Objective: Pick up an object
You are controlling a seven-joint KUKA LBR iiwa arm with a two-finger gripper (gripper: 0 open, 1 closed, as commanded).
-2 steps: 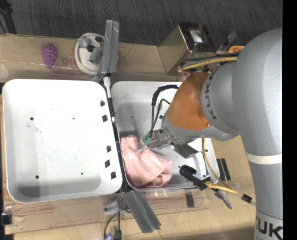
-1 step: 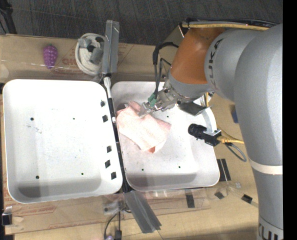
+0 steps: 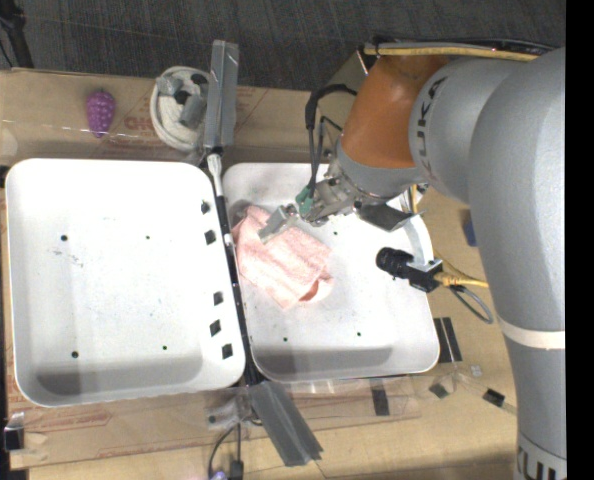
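A pink, soft-looking cloth-like object (image 3: 282, 261) lies crumpled in the right bin (image 3: 377, 343), near its left wall. The gripper (image 3: 285, 222) hangs from the grey and orange arm over the object's upper edge, pointing down and left. One grey tip meets the pink object's top edge; whether it touches cannot be told. Nothing can be seen lifted off the bin floor.
The left bin (image 3: 107, 368) sits beside it, with a grey divider bar (image 3: 227, 268) between the two. A black part with a yellow cable (image 3: 407, 265) hangs over the right bin. A purple object (image 3: 100, 111) and a white coil (image 3: 180, 103) rest on the bench behind the bins.
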